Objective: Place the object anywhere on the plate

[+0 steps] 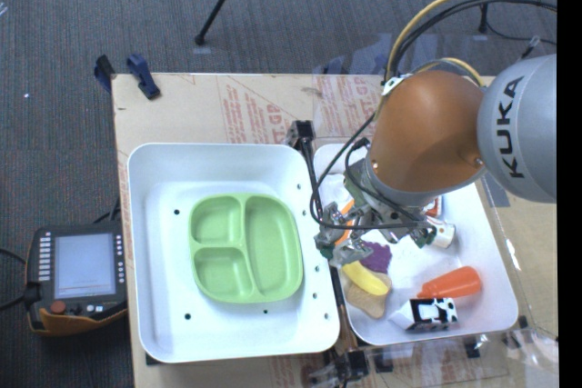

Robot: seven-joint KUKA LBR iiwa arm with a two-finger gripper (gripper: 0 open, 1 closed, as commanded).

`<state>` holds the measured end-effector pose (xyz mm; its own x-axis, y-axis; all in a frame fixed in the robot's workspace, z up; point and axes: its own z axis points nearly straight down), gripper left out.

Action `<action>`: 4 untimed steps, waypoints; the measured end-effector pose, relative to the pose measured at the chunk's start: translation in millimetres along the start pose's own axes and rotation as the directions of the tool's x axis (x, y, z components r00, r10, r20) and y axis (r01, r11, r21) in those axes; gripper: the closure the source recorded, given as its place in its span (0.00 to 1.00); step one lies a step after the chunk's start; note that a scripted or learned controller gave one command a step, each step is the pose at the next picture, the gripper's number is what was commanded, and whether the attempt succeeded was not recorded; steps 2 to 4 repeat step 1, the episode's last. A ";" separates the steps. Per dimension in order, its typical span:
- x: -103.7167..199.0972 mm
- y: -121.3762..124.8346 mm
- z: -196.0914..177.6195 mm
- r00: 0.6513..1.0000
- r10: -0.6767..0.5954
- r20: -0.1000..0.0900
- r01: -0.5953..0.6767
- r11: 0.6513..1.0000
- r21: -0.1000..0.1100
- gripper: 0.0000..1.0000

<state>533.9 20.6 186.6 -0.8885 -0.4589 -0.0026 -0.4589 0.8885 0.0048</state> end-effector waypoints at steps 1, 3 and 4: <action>1.2 -1.7 0.0 1.000 0.003 -0.002 -0.003 1.000 0.002 0.00; 1.2 -1.7 0.0 1.000 0.003 -0.002 -0.003 1.000 0.002 0.00; 1.2 -1.7 0.0 1.000 0.003 -0.002 -0.003 1.000 0.002 0.00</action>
